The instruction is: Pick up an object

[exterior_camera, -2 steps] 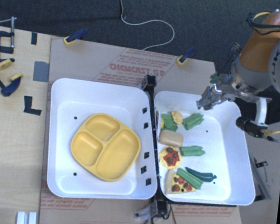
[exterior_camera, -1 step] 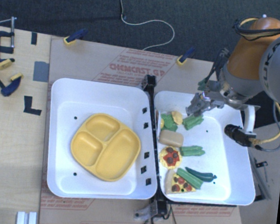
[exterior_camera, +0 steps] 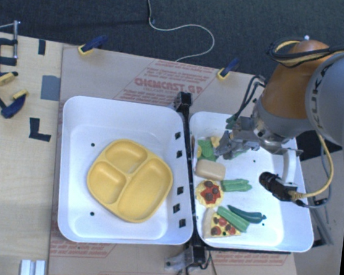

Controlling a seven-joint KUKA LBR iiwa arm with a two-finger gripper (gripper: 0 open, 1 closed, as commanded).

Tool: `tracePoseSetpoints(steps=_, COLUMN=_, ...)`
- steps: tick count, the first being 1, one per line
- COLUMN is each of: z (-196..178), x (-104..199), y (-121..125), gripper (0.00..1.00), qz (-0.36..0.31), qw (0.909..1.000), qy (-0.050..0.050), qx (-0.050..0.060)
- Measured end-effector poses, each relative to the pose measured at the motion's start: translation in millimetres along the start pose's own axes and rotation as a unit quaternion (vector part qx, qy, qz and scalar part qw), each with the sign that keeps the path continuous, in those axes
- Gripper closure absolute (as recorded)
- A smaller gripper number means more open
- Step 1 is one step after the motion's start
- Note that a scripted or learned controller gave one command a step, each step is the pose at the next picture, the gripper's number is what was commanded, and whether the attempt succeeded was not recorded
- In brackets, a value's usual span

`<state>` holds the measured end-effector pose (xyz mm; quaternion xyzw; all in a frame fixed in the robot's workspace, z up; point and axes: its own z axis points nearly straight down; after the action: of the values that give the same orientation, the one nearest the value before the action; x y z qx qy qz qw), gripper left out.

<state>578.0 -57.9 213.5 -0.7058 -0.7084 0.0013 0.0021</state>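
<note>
Left bin [exterior_camera: 73,153]: a yellow divided plate [exterior_camera: 131,179] is seen lying flat. Right bin [exterior_camera: 297,233]: toy foods are clustered at its left side — a tan block [exterior_camera: 210,169], pizza round [exterior_camera: 209,193], pizza slice [exterior_camera: 219,225], green pods [exterior_camera: 236,186]. The pincer [exterior_camera: 228,148] is seen low over this cluster's upper end; its opening cannot be told.

my arm [exterior_camera: 315,83] reaches in from the right, its orange band bent over above the wrist. my gripper [exterior_camera: 226,148] points down and leftward, low inside the right-hand bin [exterior_camera: 296,239], near that bin's upper left part.
</note>
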Motion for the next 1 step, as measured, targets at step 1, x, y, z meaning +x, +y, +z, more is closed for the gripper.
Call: tracePoseSetpoints(steps=1, z=-19.5, x=28.2, y=-39.5, gripper=1.0, qz=0.0, qw=1.0, qy=0.0, qx=-0.001)
